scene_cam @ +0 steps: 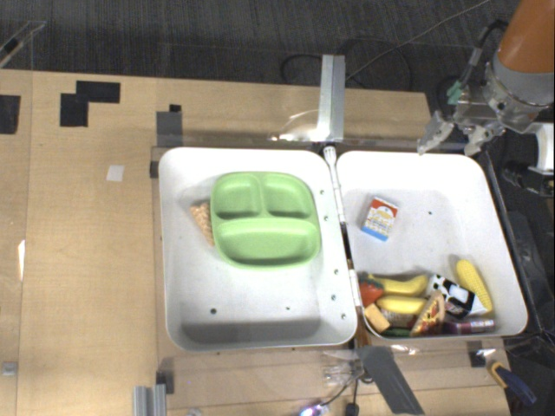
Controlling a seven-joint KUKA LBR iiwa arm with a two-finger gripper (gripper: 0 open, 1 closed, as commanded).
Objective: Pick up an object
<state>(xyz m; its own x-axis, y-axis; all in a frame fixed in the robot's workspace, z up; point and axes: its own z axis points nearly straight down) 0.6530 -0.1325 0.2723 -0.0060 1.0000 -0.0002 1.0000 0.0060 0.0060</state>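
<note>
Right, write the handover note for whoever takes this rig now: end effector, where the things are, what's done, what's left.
End effector: fingers spread, holding nothing, above the right bin's far rim.
Right bin: small red-and-white carton lies alone mid-bin; toy foods are piled at the near edge, including bananas and a corn cob.
Left bin: green divided plate lying over a tan item.
Done: nothing picked.
Left: descend, grasp one object, lift. The carton looks easiest.
</note>
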